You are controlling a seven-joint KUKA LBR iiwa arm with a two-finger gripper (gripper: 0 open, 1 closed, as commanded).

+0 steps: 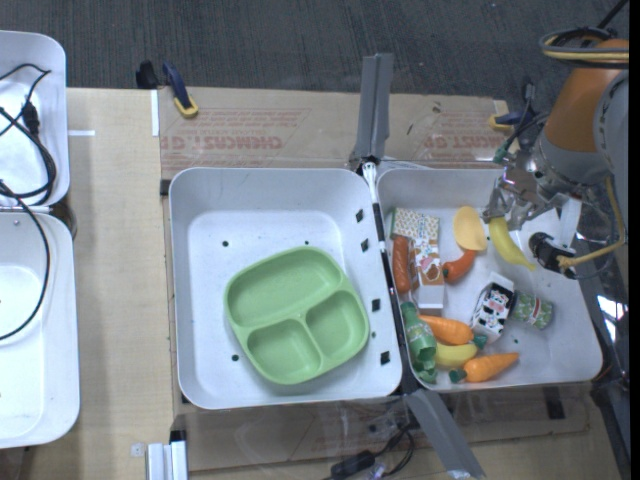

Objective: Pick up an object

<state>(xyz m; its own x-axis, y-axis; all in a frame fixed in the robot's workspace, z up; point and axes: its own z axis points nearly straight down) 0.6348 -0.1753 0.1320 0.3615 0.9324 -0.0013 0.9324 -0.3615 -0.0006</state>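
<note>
We see the gripper [512, 208] low in the right bin [570, 363], at its back right, right by a banana [508, 243]. Can't tell its state from here. Nearby toys: chip [468, 228], carrots [447, 329], cow [491, 309], box [418, 238]. Left bin [200, 268] has a green tray [295, 315].

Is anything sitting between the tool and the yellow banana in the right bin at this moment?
Nothing visible does. The tool hangs at the banana's upper end; the yellow disc lies to its left, apart.
</note>
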